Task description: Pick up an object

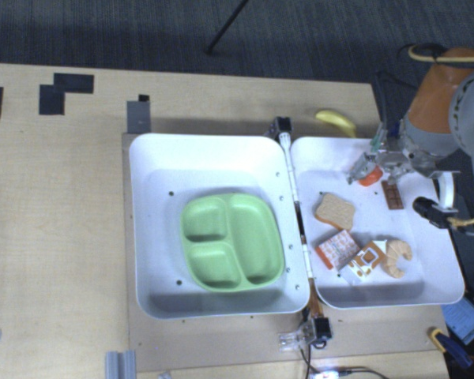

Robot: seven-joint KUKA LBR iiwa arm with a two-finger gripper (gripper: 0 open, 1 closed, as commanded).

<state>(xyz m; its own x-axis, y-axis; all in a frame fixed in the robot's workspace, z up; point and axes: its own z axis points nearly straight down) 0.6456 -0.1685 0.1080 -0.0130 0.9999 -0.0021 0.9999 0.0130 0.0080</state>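
Camera view: we look down at a slant on both bins.
Gripper (377, 166): we see it low in the right bin's (442, 283) far part, over a small orange-red object (369, 177); how it is set we cannot tell.
Orange-red object: its long axis is too hidden for us to judge.
Nearby: a brown bar (392, 195) just beside it, bread slice (334, 210) nearer us.
Left bin (154, 164): we see a green divided tray (231, 241).

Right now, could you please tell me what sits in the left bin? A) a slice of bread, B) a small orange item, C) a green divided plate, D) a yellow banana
C: the green divided plate lies alone in the left bin, while the bread slice and the small orange item lie in the right bin.
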